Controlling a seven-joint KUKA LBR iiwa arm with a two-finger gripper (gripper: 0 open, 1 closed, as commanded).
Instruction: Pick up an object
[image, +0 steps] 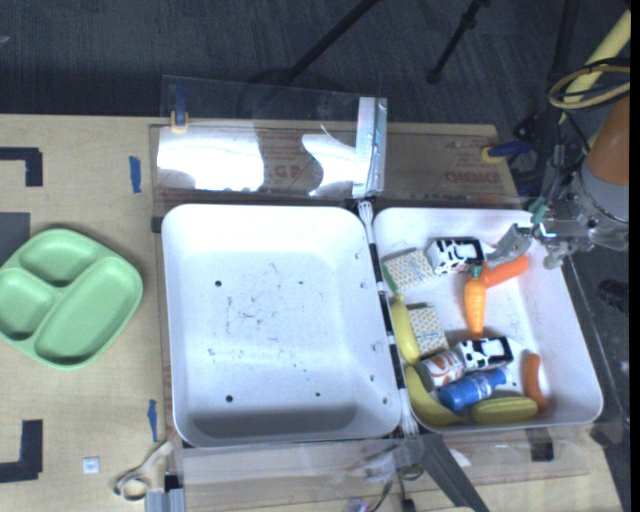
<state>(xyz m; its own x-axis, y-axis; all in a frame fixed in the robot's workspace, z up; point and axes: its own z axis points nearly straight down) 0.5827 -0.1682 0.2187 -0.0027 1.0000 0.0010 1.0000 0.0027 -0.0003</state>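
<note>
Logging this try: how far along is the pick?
Done: the tool has reached the right bin, at its upper right. In hand: it sits beside an orange carrot; no grasp is visible. Left: gripping and lifting something.

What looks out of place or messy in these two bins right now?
All the toys sit heaped in the right bin: the banana lies along its left wall, and the blue bottle and cow are jumbled together. Nothing looks spilled or broken.

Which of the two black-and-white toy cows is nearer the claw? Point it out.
The upper black-and-white toy cow, lying by the right white bin's far edge, just left of the claw. The other cow sits lower, above the blue can.
</note>
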